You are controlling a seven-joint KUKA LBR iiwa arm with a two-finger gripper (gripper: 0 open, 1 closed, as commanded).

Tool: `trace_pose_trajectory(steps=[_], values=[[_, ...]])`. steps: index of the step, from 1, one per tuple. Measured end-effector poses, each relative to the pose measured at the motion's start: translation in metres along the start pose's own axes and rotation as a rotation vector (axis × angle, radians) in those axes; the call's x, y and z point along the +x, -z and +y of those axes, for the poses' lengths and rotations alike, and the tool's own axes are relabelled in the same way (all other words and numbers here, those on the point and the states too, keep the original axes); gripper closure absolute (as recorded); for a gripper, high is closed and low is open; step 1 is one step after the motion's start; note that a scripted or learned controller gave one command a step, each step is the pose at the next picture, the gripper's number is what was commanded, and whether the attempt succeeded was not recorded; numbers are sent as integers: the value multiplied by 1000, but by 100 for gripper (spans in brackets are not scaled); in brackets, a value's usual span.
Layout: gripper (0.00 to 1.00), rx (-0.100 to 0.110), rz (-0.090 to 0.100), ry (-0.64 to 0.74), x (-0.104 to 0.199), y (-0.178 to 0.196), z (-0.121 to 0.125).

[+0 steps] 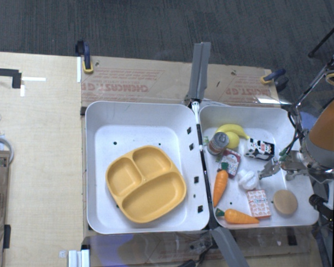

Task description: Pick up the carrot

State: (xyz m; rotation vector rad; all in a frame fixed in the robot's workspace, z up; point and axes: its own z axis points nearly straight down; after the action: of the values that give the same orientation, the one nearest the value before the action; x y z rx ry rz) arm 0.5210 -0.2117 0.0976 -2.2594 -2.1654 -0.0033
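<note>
**Carrot lying in the right bin, tool over the bin's right part**

One carrot point(220, 187) is seen upright along the right bin's point(300, 220) left wall; a second carrot point(239, 217) lies at the front edge. The tool point(271, 169) is held open beside a white object point(247, 178), nothing clamped. A yellow plate point(146, 183) rests in the left bin point(95, 155).

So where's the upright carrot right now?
In the right bin, along its left wall: the carrot stands lengthwise below the small can, with a second carrot lying near the front edge.
</note>
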Motion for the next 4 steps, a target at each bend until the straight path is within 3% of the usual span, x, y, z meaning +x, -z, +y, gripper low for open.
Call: trace_pose_trajectory(steps=[1,2,3,4], values=[[0,-6,-9,126,-5,42,-43],[100,-7,-9,125,-5,51,-42],[100,-7,-12,44,-6,141,62],[100,-6,-14,442,11,156,137]])
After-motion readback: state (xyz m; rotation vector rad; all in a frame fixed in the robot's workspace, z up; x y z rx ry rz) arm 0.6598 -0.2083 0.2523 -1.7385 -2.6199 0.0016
